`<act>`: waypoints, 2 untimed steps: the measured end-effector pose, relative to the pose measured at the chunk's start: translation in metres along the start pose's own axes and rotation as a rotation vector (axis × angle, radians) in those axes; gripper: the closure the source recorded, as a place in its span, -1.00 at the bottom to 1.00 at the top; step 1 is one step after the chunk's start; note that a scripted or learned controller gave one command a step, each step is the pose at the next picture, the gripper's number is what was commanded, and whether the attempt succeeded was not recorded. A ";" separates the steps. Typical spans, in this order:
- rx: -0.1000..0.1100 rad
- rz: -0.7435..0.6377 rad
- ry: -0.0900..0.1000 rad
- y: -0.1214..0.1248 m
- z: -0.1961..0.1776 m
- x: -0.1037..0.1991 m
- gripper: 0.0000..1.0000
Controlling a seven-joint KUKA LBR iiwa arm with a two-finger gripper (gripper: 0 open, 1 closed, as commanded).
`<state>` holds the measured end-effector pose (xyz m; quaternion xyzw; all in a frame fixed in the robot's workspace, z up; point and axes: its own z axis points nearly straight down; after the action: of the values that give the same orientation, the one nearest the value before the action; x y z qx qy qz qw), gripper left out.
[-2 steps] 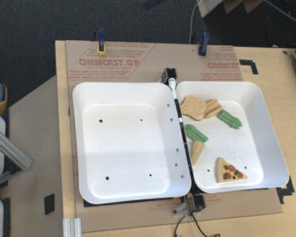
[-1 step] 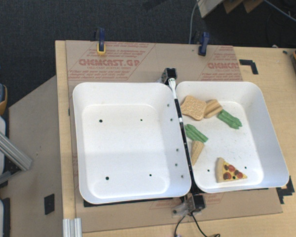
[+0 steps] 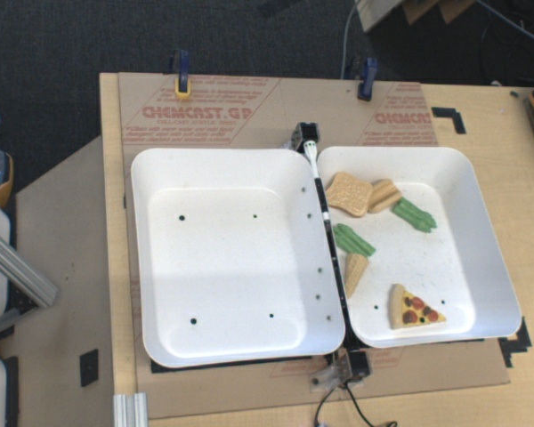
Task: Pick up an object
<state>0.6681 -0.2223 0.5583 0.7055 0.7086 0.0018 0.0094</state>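
A: Which piece would you go for?

B: The pizza slice (image 3: 415, 309), I think. It lies flat near the front edge of the right bin (image 3: 481, 238), well apart from the rest, so there is room on both sides of it. It looks like a toy: light, stiff, probably smooth plastic, so it may slip. I'd take it across its narrow width, near the crust end.

A: And the others?

B: Harder, by my reckoning. The square bread slice (image 3: 347, 193) touches a smaller bread piece (image 3: 384, 195) at the back of the bin, and one green pod (image 3: 415, 213) sits just beside them. A second green pod (image 3: 352, 239) lies against the bin's left wall, with a tan wedge (image 3: 354, 272) touching it below. All are thin and flat on the floor, so a grip has to come in low; the ones by the wall leave little space on that side.

A: Where is the pincer?

B: I cannot tell its state; nothing here lets me judge how far open it is or whether it has anything.

A: Anything else unclear?

B: The left bin (image 3: 160, 265) shows just dark dots on its floor. Whether the bread pieces overlap or merely touch, I can't say. The tabletop (image 3: 116, 194) is cut off at the bottom.
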 end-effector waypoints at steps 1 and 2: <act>-0.005 -0.002 -0.003 0.001 -0.011 0.000 1.00; -0.010 -0.003 -0.007 0.002 -0.022 0.001 1.00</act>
<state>0.6693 -0.2211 0.5804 0.7045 0.7095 0.0031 0.0155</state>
